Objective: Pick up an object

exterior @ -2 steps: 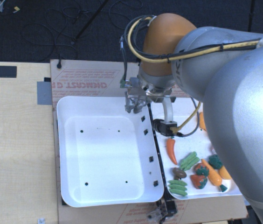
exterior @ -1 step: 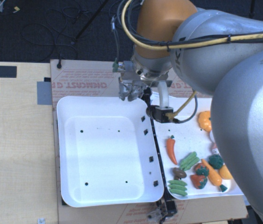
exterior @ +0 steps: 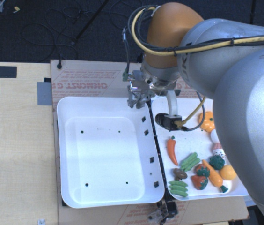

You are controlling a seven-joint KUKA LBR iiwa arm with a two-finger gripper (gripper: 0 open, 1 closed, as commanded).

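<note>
Since the toy vegetables lie loose in the view's right-hand bin, gathered toward its near end, any of them would serve as the object to pick. The left-hand bin beside it shows a bare white floor. In the camera view the gripper hangs at the far end of the bins, about over the rim where the two meet. This is probably a staging pose from which the program can descend into either bin. Whether it is released or clenched cannot be told from this angle. The carrot looks the closest candidate. It lies flat on the right-hand bin's floor, tip toward the near side and apart from its neighbours, nearer the camera than the gripper and somewhat to the view's right. The pea pods and broccoli lie farther off in a crowd, so they are likely harder to take cleanly.
</note>
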